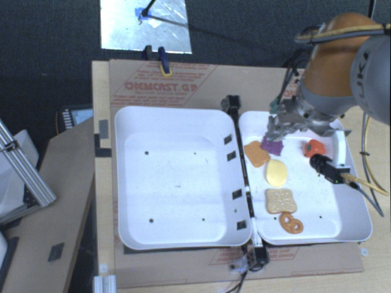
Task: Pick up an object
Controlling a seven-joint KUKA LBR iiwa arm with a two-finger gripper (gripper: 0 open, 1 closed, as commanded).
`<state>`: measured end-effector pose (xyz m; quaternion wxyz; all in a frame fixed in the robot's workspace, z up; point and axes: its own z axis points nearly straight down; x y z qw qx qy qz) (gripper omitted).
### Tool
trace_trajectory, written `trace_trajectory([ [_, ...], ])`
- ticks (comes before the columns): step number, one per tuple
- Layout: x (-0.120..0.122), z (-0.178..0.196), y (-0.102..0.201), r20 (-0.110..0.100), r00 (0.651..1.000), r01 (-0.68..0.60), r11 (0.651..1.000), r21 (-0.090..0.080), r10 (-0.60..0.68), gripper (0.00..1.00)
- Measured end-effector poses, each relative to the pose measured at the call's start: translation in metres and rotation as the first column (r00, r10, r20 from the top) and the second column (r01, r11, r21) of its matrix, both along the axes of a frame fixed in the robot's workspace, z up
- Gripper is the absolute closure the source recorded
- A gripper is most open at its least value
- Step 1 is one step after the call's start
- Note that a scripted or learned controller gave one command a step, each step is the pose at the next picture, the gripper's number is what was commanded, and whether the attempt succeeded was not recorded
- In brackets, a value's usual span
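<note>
Your gripper [278, 130] hangs low in the right bin [351, 221], directly above a purple piece [273, 146].
You can read "CHEMCAST" in red on the brown board [165, 81] under that bin and the left bin [177, 176]. Whether the gripper is open or closed, you cannot tell. The tabletop [76, 212] is pale tan, and a dark speckled backdrop [49, 29] behind it carries a shiny foil sheet [143, 17].

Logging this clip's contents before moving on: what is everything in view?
left bin: 1, white, left
right bin: 1, white, right
purple piece: 1, purple, right bin, far end
orange piece: 1, orange, beside purple piece
yellow piece: 1, yellow, right bin middle
toast: 1, tan, right bin
pretzel: 1, orange-brown, beside toast
red piece: 1, red, right bin
foil: 1, silver, behind bins
arm: 1, grey-orange, from right
gripper: 1, grey, over purple piece
</note>
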<state>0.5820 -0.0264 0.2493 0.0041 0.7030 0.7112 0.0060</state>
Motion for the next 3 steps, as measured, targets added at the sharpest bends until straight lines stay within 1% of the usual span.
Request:
trace_trajectory([
  [1,-0.094,0.047,-0.040,-0.010,1.000,0.015,1.000,-0.004,-0.015,1.00],
  [2,-0.094,0.173,0.015,0.003,1.000,0.000,1.000,-0.001,0.000,1.00],
  [3,-0.095,0.225,0.088,-0.006,1.000,0.000,1.000,0.000,0.000,1.00],
])
